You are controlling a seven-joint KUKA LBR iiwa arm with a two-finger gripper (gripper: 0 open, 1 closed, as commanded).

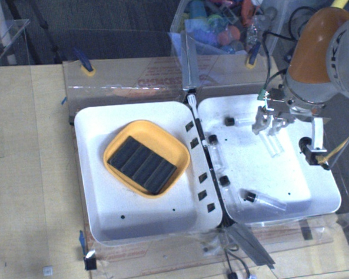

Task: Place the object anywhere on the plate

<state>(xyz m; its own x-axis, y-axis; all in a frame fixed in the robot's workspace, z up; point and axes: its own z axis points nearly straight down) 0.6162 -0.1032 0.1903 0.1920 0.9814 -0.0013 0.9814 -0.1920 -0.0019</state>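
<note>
Hanging over the far part of the right bin [326, 202], my gripper [268, 126] points down toward the white floor, and from this slanted overhead camera I cannot tell whether it is apart or together. I see nothing clamped in it. My wrist reaches in from the right, with the orange band [313, 45] above it near the top corner.

Just below my gripper, a small clear piece [274, 147] lies on the bin floor; I cannot tell if it touches me. Nearer the front edge of the same bin rests a clear tube [265, 200] with a dark end, lying on its side at a slant. A small dark bit [229, 121] lies to the left of my gripper.

Across the divider, the left bin [100, 229] bears the yellow plate [118, 143], set a little toward the far side. The dark ribbed slab [142, 163] lies flat on the plate, turned at an angle, within its rim, well apart from my gripper.

Behind both bins stands a clear box of coloured toys [223, 15], past the back wall.
</note>
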